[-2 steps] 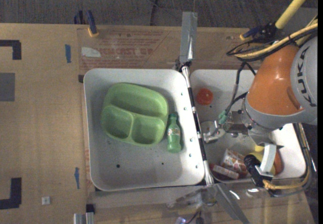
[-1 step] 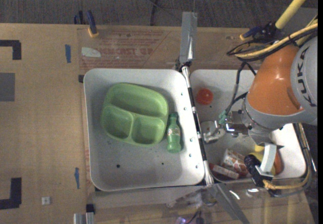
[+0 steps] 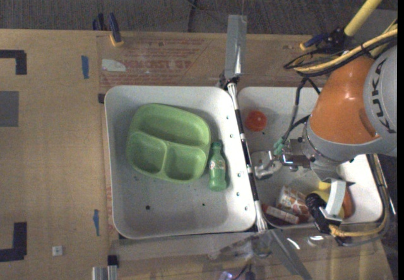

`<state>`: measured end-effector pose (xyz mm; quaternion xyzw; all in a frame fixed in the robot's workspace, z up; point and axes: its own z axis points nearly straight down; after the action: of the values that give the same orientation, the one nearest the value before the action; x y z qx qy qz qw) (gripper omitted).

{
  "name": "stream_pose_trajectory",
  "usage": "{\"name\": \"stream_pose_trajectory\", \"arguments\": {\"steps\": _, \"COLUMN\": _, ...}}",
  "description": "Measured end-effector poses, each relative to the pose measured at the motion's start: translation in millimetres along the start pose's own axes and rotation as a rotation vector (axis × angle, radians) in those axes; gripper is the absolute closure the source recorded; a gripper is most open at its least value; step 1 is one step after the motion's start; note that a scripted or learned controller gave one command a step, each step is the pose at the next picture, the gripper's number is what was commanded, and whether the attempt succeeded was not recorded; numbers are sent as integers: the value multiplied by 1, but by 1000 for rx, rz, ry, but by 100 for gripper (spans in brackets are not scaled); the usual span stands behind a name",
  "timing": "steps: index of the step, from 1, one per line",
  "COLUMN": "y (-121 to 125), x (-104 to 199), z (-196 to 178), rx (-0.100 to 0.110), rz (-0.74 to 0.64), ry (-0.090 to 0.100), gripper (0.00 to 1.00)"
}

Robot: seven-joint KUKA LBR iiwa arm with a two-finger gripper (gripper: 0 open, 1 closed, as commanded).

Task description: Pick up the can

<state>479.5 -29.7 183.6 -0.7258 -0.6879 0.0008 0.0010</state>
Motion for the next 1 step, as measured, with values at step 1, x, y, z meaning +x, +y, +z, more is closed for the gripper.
{"name": "stream_pose_trajectory", "arguments": {"steps": 1, "y": 15, "x": 63, "z": 0, "rx": -3, "rz": 8, "ry": -1, "gripper": 0}}
